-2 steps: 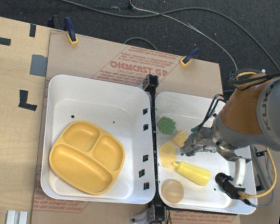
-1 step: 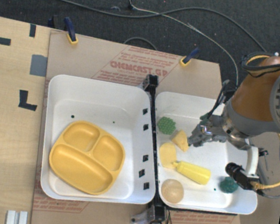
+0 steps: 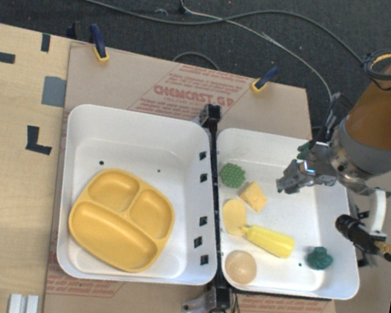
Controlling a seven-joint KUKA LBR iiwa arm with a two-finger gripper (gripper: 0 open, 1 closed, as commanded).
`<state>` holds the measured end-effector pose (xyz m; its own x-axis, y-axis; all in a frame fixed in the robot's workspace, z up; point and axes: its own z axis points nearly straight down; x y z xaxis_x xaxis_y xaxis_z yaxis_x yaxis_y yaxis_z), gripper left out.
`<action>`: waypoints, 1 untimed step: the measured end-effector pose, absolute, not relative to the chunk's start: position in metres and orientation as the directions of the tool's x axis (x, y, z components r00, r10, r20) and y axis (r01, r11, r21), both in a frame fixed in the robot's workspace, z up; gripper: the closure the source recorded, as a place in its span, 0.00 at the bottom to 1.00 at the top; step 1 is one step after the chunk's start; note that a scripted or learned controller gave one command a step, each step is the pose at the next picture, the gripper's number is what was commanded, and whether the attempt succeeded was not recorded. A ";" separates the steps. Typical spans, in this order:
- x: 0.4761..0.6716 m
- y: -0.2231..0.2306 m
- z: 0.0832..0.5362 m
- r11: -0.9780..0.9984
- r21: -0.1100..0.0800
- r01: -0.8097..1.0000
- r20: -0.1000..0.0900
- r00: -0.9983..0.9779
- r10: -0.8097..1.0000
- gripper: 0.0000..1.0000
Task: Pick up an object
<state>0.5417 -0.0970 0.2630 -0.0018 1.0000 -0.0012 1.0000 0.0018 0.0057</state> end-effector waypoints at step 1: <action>0.568 -0.051 0.243 0.005 -0.002 1.000 0.001 -0.005 1.000 1.00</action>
